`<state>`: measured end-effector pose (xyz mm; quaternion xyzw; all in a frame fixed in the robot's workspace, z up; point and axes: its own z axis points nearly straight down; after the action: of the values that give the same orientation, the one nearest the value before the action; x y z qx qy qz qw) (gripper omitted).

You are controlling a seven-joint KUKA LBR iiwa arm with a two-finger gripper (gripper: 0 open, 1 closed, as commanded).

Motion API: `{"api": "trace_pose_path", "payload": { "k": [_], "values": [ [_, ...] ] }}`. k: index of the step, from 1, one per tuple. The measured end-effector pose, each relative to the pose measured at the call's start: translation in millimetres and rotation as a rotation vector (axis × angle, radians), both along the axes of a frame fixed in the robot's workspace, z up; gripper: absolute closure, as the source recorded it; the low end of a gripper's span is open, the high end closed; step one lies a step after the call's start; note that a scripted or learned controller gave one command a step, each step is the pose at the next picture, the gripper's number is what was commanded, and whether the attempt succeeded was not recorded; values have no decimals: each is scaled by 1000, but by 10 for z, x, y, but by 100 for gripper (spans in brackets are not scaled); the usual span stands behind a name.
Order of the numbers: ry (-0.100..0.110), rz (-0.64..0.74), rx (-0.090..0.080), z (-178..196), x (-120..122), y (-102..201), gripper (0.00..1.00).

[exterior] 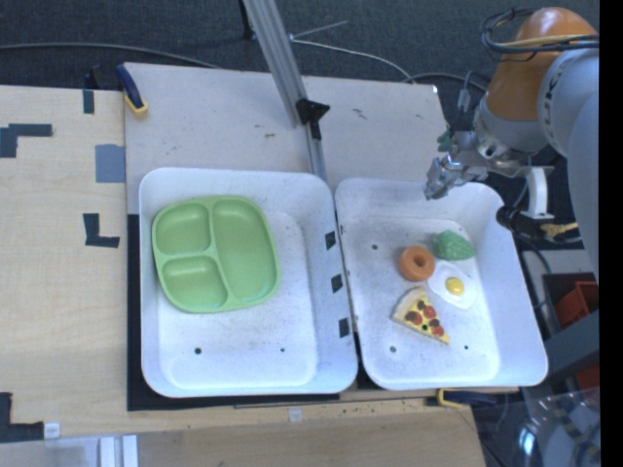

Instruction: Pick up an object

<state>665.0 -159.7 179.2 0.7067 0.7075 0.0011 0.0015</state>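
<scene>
We see the arm (545, 76) at the upper right of the frame, wrist bent down-left, w/ the hand (440, 185) hanging over the top edge of the right bin (516, 358). It's too small and dark to make out; we can't tell if it's spread or pressed together, and nothing shows in it. Right bin's centre-right: orange donut (417, 262), green broccoli-like piece (453, 246) just beside it, fried egg (455, 287) below, pizza slice (422, 315) lower still. Left bin (243, 358) carries a green divided plate (214, 253).
</scene>
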Motion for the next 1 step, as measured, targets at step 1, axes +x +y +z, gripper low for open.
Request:
{"api": "trace_pose_path", "payload": {
  "k": [1],
  "values": [
    [1,1,0,354,8,4,100]
  ]
}}
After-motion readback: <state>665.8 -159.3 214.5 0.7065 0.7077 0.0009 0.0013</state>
